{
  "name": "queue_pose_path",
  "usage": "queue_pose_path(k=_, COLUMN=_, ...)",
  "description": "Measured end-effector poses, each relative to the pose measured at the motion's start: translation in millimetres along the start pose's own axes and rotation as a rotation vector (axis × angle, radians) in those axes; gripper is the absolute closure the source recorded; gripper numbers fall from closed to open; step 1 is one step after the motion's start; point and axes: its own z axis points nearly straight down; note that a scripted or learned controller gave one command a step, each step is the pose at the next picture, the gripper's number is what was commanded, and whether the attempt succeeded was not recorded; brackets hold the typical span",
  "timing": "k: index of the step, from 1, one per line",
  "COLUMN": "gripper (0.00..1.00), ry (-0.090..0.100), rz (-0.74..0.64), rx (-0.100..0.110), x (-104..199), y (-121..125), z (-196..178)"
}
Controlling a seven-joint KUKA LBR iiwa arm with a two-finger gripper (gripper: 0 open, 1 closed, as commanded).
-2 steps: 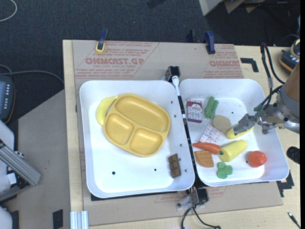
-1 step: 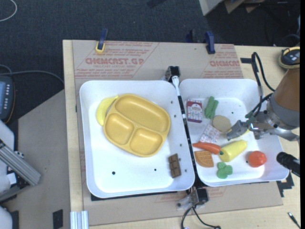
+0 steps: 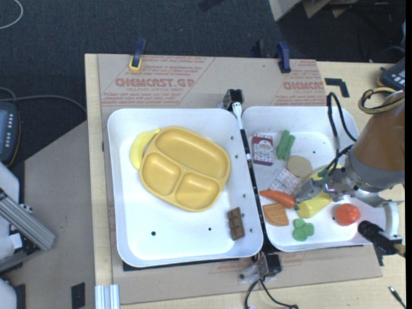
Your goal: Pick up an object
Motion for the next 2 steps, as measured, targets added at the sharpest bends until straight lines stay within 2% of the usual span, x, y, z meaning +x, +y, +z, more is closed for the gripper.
queue_pose_path(k=1, gripper=0.00, ry=-0.013, rz=0.005, rx=-0.011, x=-5, y=0, z=31)
queue_pose_path(k=2, gripper=1.00, ry=-0.007, rz=0.003, rx=-0.011, x=-2, y=0, z=20)
